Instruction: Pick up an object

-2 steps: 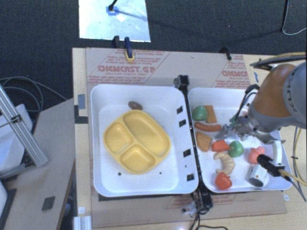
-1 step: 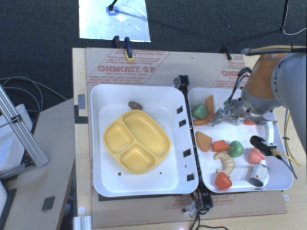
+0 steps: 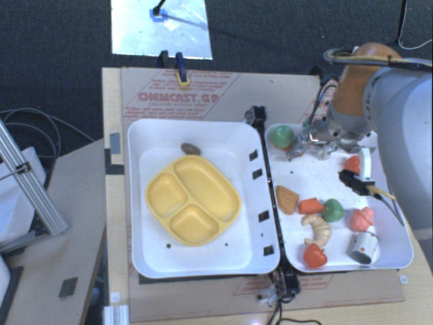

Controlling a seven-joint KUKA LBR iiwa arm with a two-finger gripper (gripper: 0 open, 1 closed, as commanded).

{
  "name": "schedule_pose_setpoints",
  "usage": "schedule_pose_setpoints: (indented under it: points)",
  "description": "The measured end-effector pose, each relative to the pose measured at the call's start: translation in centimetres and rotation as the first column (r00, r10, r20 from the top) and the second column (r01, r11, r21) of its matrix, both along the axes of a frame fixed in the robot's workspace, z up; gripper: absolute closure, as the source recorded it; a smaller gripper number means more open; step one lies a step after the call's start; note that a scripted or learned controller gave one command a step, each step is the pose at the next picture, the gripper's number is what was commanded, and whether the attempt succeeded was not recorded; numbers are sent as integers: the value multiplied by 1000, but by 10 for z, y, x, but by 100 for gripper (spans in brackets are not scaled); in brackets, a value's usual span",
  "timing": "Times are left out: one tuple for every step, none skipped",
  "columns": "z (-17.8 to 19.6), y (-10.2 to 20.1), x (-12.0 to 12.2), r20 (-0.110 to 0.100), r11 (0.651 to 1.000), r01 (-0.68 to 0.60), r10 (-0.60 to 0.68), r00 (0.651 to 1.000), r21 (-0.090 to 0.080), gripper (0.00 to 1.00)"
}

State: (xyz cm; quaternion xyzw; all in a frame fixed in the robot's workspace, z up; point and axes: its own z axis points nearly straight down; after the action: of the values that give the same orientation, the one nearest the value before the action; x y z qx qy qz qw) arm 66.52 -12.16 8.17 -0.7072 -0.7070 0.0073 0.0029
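Note:
My gripper (image 3: 310,145) hangs low over the back of the right bin (image 3: 392,259), just right of a green ball (image 3: 282,136). I see nothing held in it. Scattered toys lie in that bin: a tan wedge (image 3: 287,199), an orange block (image 3: 310,206), a second green ball (image 3: 332,210), a curled beige piece (image 3: 318,229), a red toy (image 3: 314,255), a pink toy (image 3: 362,219), a white cylinder (image 3: 362,246) and a small red piece (image 3: 352,164).
The left bin (image 3: 142,249) holds a yellow divided plate (image 3: 193,198) and a small brown object (image 3: 191,148). A black hinge strip (image 3: 265,181) separates the bins. The grey arm (image 3: 399,114) covers the right bin's back right corner.

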Motion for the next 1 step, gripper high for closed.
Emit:
schedule_pose_setpoints:
  points:
    - [2,12,-74,9,1000,0,0,1000,8,0]
